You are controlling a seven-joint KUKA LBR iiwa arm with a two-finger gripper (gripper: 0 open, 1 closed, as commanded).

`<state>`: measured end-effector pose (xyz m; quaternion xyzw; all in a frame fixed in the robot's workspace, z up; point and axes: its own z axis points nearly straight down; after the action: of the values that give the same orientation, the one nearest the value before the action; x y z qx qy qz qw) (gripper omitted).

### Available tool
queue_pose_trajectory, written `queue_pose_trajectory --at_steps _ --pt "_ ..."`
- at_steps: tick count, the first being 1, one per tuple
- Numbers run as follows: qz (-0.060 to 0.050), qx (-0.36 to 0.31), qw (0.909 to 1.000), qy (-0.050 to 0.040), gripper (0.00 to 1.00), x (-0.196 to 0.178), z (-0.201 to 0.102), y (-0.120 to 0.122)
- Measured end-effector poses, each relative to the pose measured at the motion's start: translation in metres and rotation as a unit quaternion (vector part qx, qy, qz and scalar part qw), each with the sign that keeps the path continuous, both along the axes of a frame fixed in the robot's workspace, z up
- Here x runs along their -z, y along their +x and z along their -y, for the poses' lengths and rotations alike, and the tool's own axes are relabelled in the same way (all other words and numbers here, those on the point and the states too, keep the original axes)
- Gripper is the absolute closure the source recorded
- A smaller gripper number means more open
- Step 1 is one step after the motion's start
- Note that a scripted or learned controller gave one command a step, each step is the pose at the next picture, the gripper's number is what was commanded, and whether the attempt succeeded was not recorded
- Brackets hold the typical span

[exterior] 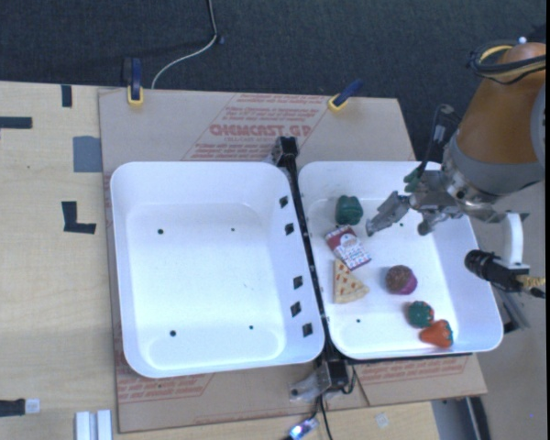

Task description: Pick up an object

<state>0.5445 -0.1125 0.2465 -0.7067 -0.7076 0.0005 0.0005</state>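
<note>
Six small objects sit in the right bin point(477, 333) (green lump point(348, 209), red-white packet point(347, 247), pizza-slice toy point(349, 285), maroon ball point(401, 279), green-red piece point(419, 313), orange piece point(437, 335)), gripper point(406, 218) above its upper half, jaws spread wide, holding nothing, left bin point(128, 191) alongside on the desk.

You are looking at a robotics lab bench, not a home or shop. Two shallow white bins point(202, 186) sit side by side on a cardboard sheet point(257, 126) clamped at its top edge by a yellow clamp point(133, 90) and another point(346, 94). Black tape marks point(9, 131) dot the wooden benchtop at the left. A white cable point(188, 58) trails over dark carpet point(348, 26) at the top. The grey and orange arm point(500, 126) enters from the right.
</note>
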Motion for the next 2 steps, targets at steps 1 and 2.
queue_pose_trajectory --at_steps 1,2 --pt "-0.005 -0.001 1.0000 0.0016 0.00 0.067 -0.049 -0.029" --pt "-0.002 -0.002 1.0000 0.0010 0.00 0.063 -0.109 -0.055"
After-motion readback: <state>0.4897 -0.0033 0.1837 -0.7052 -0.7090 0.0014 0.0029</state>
